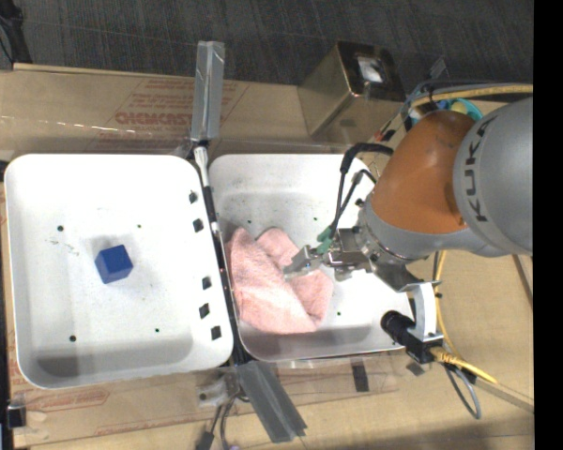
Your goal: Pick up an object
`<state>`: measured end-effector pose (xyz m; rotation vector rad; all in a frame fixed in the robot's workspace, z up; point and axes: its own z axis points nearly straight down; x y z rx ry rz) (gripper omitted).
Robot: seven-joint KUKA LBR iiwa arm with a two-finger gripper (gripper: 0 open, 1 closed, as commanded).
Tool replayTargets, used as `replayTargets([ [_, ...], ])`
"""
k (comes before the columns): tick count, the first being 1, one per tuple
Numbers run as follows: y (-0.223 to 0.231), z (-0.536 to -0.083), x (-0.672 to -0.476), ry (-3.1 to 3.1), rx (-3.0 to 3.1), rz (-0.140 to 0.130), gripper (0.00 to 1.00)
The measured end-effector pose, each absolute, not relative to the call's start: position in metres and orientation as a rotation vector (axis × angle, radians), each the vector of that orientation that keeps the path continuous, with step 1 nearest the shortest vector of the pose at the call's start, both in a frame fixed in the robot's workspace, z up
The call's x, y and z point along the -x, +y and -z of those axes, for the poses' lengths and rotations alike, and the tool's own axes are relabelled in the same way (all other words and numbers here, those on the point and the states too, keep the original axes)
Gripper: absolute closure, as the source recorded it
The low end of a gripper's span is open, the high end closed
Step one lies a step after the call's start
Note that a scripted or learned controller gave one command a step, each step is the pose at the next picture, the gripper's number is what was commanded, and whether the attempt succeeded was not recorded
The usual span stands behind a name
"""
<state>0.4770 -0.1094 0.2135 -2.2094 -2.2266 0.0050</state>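
Risk of a snagged or empty grasp at the pink cloth

Hand [305, 261] sits low in the right bin [263, 181], its metal tips at the upper edge of the pink cloth [272, 284]. How far the hand stands open cannot be told from this view, nor whether any cloth lies within it; no hold is confirmed.

The cloth lies crumpled directly below and to the left of the hand, against the bin's left wall. A blue cube [114, 262] rests well apart to the hand's left, in the left bin [38, 195].

Findings, as judgement:
- A pinch taken on a loose top fold may slip out on lifting.
- A closing off the edge would catch nothing.
- A hanging cloth may drag on the wall between the bins.
- A descent too deep would press the tips onto the bin floor.
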Motion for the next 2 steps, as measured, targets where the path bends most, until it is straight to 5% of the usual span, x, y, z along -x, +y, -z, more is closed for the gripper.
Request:
replayTargets([
  [1, -0.134, -0.100, -0.497, -2.267, 2.172, 0.000, 0.00],
  [2, -0.138, -0.131, -0.485, -2.268, 2.171, -0.002, 0.00],
])
